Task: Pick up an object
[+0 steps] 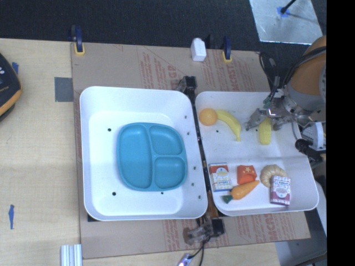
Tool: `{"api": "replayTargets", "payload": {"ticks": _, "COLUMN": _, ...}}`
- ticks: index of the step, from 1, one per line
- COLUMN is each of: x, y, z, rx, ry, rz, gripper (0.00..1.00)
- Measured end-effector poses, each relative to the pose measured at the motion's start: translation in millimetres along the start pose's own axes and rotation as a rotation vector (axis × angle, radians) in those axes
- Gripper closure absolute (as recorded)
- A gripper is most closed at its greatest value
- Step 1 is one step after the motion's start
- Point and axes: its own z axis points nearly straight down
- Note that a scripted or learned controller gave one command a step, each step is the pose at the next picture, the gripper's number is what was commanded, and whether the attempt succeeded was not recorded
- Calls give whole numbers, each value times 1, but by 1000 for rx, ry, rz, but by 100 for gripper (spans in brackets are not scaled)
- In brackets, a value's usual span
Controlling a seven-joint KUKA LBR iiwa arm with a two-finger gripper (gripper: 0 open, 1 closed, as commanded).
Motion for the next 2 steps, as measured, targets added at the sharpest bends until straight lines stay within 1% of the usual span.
{"api": "replayTargets", "payload": {"ticks": 1, "x": -1, "y": 0, "z": -11, "rx": 1, "ry": 0, "rz": -2, "gripper": 100}}
{"api": "replayTargets", "payload": {"ticks": 2, "x": 69, "y": -3, "z": 0, "rx": 0, "ry": 1, "rz": -1, "gripper": 100}}
